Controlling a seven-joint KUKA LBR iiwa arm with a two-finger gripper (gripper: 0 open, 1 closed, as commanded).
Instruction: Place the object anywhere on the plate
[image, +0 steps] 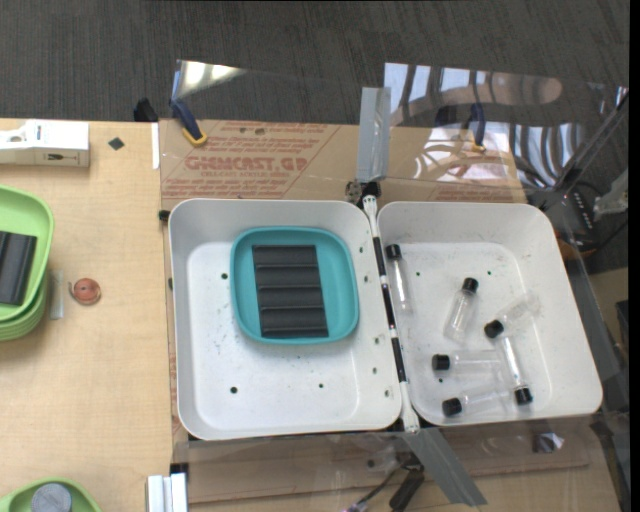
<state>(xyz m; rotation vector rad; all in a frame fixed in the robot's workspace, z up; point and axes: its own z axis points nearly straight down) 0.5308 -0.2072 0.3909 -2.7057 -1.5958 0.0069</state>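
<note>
Camera view gives no way to tell my gripper's state; the clear vials (460, 305) could roll or slip before reaching the teal plate (295, 285)

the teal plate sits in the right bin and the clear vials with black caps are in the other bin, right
Not quite. The camera view shows the teal plate in the left bin, not the right one. The clear vials with black caps do lie in the other bin, the right bin, scattered across its floor.
</note>
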